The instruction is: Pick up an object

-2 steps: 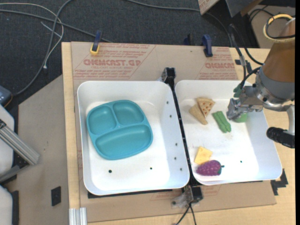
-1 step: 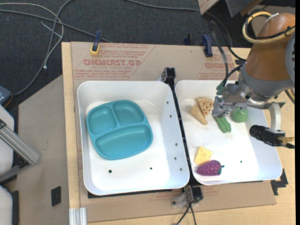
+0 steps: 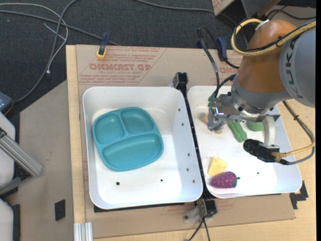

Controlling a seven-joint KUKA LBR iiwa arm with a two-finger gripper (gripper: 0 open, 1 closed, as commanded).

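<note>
Two shallow white plastic bins sit side by side on a brown cardboard-looking board printed with red lettering. The left bin [image 3: 100, 185] has glossy smooth walls and holds a teal divided plate [image 3: 128, 138], rounded at the corners, with two small compartments above one big one, matte looking. The right bin [image 3: 281, 185] has the toy food: a yellow cheese wedge [image 3: 216, 165] with a flat triangular face, and touching its lower edge a bumpy purple bunch of grapes [image 3: 223, 179] with a little dark stem. Further up there's a smooth green piece [image 3: 237, 130], long and pod-like, lying at a slant, with another bit of green [image 3: 255, 125] just beside it under the arm. The grey arm with its shiny orange band comes in from the right and hangs over the upper part of that bin. The gripper [image 3: 216, 120] is a metal cluster pointing down near the bin's left wall, just beside the green piece; honestly can't make out its state or whether it's got anything.
</note>
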